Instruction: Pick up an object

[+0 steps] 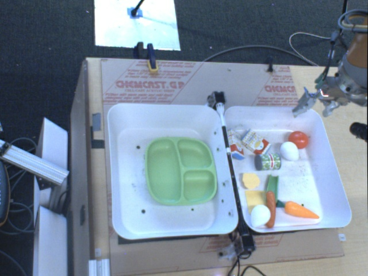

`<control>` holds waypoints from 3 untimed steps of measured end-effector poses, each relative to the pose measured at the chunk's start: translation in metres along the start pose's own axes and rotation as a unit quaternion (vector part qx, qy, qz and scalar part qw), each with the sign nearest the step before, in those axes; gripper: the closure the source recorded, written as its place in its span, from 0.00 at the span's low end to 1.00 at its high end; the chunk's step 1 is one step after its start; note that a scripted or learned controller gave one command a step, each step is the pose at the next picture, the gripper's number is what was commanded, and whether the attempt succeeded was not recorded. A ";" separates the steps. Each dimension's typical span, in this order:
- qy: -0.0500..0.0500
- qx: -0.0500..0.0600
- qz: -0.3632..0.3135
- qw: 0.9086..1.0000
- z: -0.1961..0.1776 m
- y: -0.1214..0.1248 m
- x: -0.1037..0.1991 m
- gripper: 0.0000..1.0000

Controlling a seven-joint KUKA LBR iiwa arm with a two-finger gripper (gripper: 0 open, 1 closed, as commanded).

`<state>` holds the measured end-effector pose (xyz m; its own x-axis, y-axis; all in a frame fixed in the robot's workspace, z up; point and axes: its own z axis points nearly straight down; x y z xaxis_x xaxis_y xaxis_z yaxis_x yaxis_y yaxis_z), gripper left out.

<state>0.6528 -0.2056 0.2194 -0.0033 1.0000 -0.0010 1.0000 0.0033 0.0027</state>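
Carrot (300, 210) and egg (260, 214) at near edge of right bin (336, 183), can (268, 162) in middle, tomato (298, 138) farther, green tray (181, 170) in left bin (123, 154), gripper (315, 103) above far right corner, fingers spread, holding nothing.

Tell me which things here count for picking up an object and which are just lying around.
For the job: gripper above the right bin's far corner; in that bin a tomato, two eggs, a can, a carrot.

Lying about: green divided plate in the left bin, blue clamp, cables.
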 end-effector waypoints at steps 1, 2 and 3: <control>0.001 0.002 -0.001 1.000 0.124 0.011 0.004 0.00; 0.001 0.000 -0.001 1.000 0.134 0.016 0.034 0.00; 0.001 0.000 -0.001 1.000 0.135 0.016 0.069 0.00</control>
<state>0.6692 -0.1362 0.0848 -0.0056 1.0000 0.0005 1.0000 0.0056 0.0017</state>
